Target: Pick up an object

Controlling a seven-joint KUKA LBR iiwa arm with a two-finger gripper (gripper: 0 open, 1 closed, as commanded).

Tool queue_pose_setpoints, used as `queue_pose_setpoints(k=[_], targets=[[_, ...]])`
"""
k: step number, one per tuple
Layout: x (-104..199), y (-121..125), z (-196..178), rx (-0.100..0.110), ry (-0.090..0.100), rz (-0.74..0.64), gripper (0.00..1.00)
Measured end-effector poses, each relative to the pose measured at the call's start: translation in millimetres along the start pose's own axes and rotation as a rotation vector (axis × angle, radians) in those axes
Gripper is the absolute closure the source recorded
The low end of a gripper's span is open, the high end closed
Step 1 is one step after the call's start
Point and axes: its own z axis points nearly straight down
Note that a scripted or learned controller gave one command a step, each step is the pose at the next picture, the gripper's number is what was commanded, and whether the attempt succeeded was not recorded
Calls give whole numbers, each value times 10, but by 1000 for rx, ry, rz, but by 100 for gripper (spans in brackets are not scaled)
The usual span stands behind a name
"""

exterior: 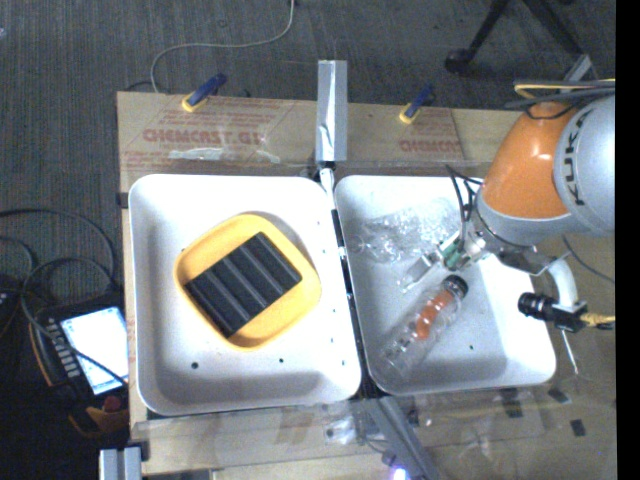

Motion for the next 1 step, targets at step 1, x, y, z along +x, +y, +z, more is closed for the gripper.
queue_pose_setpoints(k=[1], targets=[[87,-161,-732,-3,-1,-69,0]])
